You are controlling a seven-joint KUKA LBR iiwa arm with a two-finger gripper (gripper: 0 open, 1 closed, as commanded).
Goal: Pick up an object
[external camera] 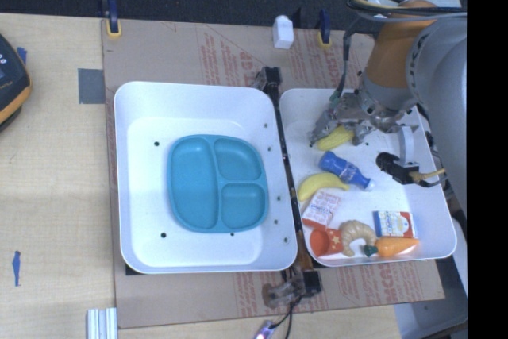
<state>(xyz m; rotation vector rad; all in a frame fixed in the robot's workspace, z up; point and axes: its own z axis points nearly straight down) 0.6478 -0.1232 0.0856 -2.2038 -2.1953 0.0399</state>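
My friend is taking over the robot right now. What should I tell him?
Gripper: low in the right bin, at the upper banana. Whether it has hold of it cannot be seen.
Also in that bin: blue bottle, second banana, carrot, small carton.
Left bin: blue divided plate.
Done: nothing seen lifted.
Left: grip one thing and raise it.

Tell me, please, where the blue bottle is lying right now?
The blue bottle lies in the right-hand bin, between two bananas, just below the gripper.
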